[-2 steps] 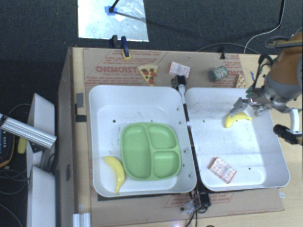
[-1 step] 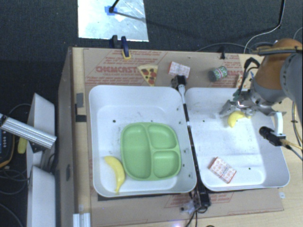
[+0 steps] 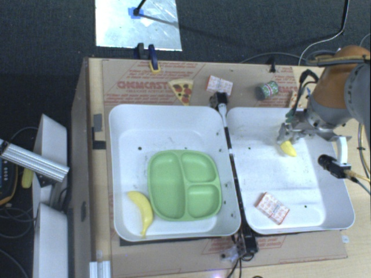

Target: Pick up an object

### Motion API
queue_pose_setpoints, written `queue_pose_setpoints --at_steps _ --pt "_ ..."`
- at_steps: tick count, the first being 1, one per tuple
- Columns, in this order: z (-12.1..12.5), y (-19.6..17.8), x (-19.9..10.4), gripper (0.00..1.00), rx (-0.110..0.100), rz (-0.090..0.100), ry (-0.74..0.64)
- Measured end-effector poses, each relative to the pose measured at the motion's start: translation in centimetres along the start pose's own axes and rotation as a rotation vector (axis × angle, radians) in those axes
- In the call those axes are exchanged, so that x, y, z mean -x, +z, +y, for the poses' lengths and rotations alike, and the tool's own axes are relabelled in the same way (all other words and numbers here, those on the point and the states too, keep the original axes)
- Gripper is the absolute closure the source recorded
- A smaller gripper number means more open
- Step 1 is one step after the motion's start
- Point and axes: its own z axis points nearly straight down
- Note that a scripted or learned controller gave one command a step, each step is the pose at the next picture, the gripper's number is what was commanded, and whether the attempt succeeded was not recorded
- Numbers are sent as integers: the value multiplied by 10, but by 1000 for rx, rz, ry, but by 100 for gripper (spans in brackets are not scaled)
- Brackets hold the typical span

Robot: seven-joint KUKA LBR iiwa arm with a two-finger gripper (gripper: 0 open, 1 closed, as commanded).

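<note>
Gripper [image 3: 288,136]: over right bin [image 3: 249,213] far edge, above small yellow object [image 3: 288,149]; finger state cannot be told.
Open room: right bin centre bare.

A robotics lab: a cardboard-topped desk [image 3: 139,86] bearing two white bins [image 3: 124,126], loose cables [image 3: 324,39] at one o'clock, dark carpet [image 3: 40,39] around.

arm [image 3: 348,91]: grey casing | orange band above wrist | black cable alongside | metal-grey wrist end
</note>
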Motion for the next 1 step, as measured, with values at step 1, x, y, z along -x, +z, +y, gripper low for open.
queue_pose_setpoints --at_steps 1 --pt "-37 -83 -79 100 -4 3 0"
